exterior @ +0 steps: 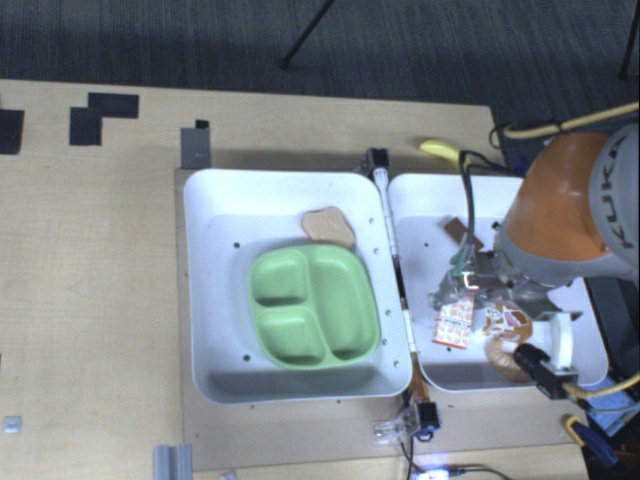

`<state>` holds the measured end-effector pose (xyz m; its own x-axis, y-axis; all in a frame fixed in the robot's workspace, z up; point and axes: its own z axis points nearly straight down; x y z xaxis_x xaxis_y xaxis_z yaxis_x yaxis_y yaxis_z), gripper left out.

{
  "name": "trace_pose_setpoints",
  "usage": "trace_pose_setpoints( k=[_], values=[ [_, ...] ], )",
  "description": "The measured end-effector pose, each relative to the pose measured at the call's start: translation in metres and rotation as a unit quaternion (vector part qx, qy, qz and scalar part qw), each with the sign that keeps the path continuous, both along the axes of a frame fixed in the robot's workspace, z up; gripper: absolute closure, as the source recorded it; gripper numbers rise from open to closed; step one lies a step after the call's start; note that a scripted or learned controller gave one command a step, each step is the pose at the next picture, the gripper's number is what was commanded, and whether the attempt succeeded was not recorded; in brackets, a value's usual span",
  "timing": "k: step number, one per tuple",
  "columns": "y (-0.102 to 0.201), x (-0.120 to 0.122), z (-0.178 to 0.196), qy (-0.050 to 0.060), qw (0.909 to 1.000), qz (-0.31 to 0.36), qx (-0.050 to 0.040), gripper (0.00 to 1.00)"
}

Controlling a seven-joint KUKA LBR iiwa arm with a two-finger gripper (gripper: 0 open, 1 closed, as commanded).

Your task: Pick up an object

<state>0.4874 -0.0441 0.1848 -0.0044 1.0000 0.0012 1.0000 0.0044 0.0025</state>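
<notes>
Near edge of right bin: a brown round item is seen by the near wall, partly covered by the wrist. Just beside it, a red-and-white packet lies flat on the bin floor and clear of the walls, so it is judged the easiest pick from above.

The gripper is positioned over the right bin, just beyond the packet's far end and low to the floor. How wide it is set cannot be told, since it is masked by the wrist and glare. Nothing is seen held. Step is judged as approach or descent, with no grasp confirmed.

Risk: the packet is thin and flat and may be slid along rather than pinched.

Further back in the same bin, a small brown piece is seen, well apart from the gripper.

In the left bin, a green divided tray fills the middle. A tan piece is touching its far rim. Neither is near the arm, so neither is likely the target.

Beyond the right bin's far rim, a yellow object is left on the bench, outside both bins.
</notes>
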Motion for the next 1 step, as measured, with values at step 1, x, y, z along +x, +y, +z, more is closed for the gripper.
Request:
trace_pose_setpoints(
  k=[1],
  values=[
    [0.0130, 0.0003, 0.0137, 0.000, 1.0000, 0.000, -0.0002, 1.00]
  ],
)
